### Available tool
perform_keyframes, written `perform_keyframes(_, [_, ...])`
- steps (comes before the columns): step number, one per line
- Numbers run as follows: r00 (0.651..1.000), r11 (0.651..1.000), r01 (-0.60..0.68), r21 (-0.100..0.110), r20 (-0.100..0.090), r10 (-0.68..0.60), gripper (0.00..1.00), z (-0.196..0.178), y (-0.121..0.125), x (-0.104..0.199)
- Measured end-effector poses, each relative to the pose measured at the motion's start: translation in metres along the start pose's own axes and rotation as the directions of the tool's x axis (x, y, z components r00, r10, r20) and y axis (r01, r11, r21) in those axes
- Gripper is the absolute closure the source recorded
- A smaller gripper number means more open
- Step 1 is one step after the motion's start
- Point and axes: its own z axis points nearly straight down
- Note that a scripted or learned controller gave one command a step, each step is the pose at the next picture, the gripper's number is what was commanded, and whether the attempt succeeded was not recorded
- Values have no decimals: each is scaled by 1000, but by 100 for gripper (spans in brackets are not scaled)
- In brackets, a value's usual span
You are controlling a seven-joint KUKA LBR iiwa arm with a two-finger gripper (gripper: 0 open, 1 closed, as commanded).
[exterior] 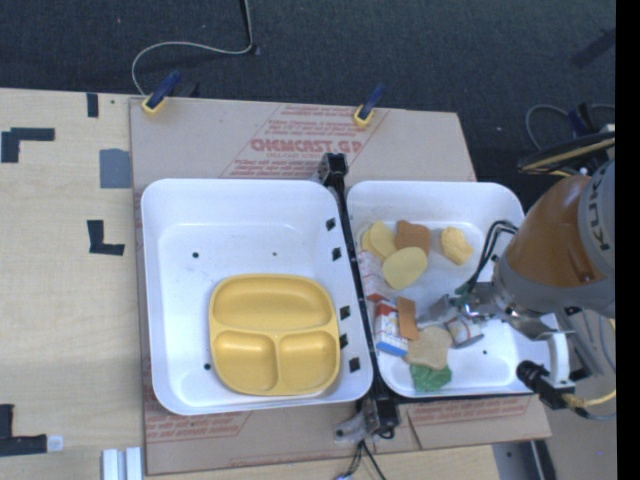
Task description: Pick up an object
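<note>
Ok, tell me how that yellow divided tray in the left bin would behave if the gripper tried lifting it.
The yellow divided tray looks like moulded plastic, so probably stiff and light. Its surface looks smooth, so the fingers may slip. It is wide and lies flat in the left bin, so an edge grip would likely tilt it.
</note>
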Motion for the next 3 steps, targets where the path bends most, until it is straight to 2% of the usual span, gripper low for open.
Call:
perform_keyframes(1, [1000,1000,3,2,-5,-3,0,0,0,-3])
perform_keyframes(2, [1000,1000,0,0,3,0,0,0,0,2])
perform_keyframes(3, [1000,1000,1,1,-1,-1,0,0,0,0])
